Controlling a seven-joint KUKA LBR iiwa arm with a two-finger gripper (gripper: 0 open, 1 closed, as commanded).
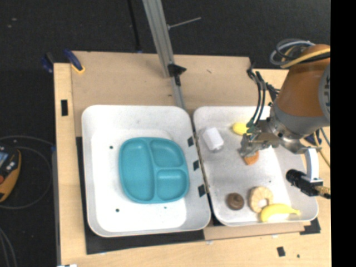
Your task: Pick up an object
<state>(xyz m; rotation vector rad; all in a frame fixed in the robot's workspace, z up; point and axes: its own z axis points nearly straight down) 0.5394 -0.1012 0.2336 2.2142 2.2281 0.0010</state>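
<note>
Two white bins sit side by side on the worktop; the left bin (100, 149) carries a teal divided plate (153, 168), the right bin (222, 121) the pickable items. Step in hand, by my reading: descent onto a target. Pincer (253, 148) sits low over a small orange piece (252, 159), touching or just above it; how far open it is, cannot tell. Arm (303, 93) enters from 3 o'clock, wrist pointing down. From the pincer: yellow item (239, 129) at 11 o'clock, white cylinder (212, 138) at 9, banana (278, 212) at 5. Next move calls for a confirmed close before lifting.
</note>
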